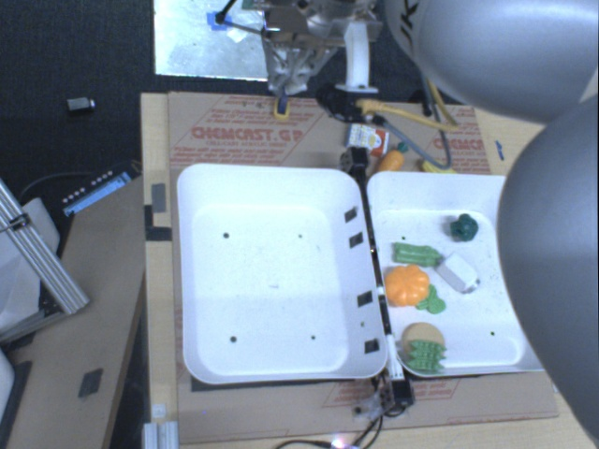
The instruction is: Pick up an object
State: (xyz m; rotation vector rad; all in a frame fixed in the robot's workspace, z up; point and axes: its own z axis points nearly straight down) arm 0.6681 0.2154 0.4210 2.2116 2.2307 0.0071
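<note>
Gripper's way off from the goods

The gripper (288, 80) hangs over the far edge of the worktop, can't tell how its fingers stand. All the objects sit in the right bin (487, 190), down to the near right; the orange piece (406, 284) looks easiest, lying by the divider.

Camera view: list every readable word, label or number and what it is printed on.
"CHEMCAST GP", red print on the brown board behind the left bin.
The same red print behind the right bin: partly hidden, unreadable.
"KU", partial dark lettering on the arm.
Small pack label: too blurred.
</note>
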